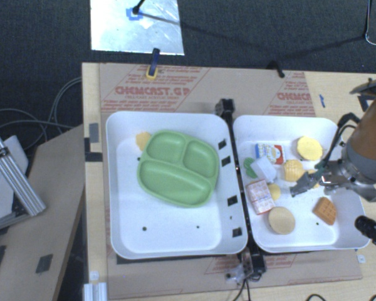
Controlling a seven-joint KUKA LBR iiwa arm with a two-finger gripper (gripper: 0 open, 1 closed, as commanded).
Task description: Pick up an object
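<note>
Camera view, looking down on the bench: two white bins sit side by side. The left bin carries a green divided tray, with a small yellow piece peeking out at its upper left corner. The right bin is where the action is, because that is where the loose pickings lie: a yellow disc, a bumpy yellow piece, a red and white packet, a pink printed packet, a tan round bun-like item and an orange waffle-like cracker.

The arm reaches in from the right, orange band at the edge of frame, and the claw hangs low over the middle of the right bin, just beside the bumpy yellow piece and above the gap between it and the cracker. Whether the claw is spread or closed, I cannot tell; it reads as a dark blur. Nothing is visibly caught in it. My read: it is lining up on that central cluster, where crowding could spoil a clean grab.
</note>
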